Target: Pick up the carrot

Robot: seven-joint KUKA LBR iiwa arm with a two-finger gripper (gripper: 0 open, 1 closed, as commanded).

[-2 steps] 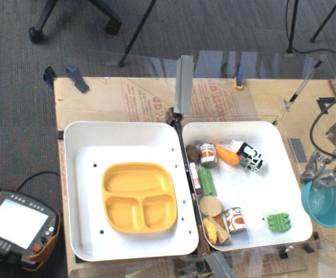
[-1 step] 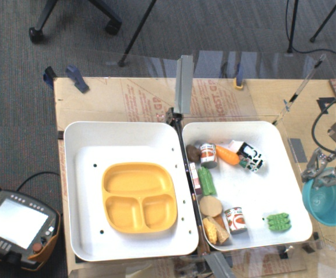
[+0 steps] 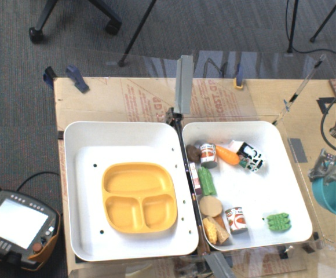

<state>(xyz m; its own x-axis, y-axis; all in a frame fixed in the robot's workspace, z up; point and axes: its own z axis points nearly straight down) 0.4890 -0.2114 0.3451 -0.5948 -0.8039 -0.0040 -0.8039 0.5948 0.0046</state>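
The carrot (image 3: 227, 155) is a small orange piece lying at a slant in the upper middle of the right bin (image 3: 284, 184). Its left end lies close to a small red-and-white can (image 3: 208, 154). Its right end lies close to a black-and-white toy (image 3: 250, 156); I cannot tell whether it touches either one.
A yellow divided plate (image 3: 139, 197) sits in the left bin (image 3: 81, 155). The right bin also holds a green vegetable (image 3: 207, 181), a tan disc (image 3: 210, 205), a second can (image 3: 236, 219), a corn cob (image 3: 211, 230) and a green leafy piece (image 3: 278, 221). A teal object (image 3: 329, 190) sits at the right edge.
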